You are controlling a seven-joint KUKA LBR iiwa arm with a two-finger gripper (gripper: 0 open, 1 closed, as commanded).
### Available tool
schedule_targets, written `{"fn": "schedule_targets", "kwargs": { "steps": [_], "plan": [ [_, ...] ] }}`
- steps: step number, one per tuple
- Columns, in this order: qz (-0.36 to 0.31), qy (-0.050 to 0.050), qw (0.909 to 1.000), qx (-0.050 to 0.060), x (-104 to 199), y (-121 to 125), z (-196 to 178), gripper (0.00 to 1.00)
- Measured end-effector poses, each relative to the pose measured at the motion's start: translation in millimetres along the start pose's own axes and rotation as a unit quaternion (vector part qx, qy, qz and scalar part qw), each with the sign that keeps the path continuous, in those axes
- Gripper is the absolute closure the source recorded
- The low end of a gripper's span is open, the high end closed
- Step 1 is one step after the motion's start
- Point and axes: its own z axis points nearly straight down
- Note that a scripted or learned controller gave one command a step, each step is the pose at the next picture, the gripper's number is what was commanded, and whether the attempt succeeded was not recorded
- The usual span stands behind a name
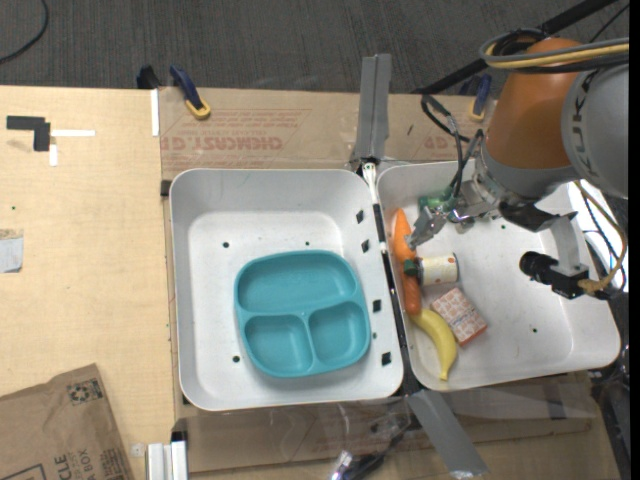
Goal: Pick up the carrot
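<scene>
- camera view, right of centre: gripper (432, 223) hangs over the upper left part of the right bin (560, 343), its fingers slightly spread with nothing between them.
- carrot (404, 258) lies along that bin's left wall, just left of and below the fingertips; contact cannot be told.
- near the carrot: a small white can (437, 267), a banana (438, 341), a patterned packet (459, 315).
- left bin (200, 268), centre of frame, holds a teal divided plate (302, 312).

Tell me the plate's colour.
Teal, seen in the camera view: the plate in the left bin.
</scene>
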Motion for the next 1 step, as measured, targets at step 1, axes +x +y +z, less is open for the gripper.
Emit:
{"fn": "schedule_targets", "kwargs": {
  "steps": [1],
  "plan": [
    [0.001, 0.000, 1.0000, 0.000, -1.5, -0.1, -8.7, 1.00]
  ]
}}
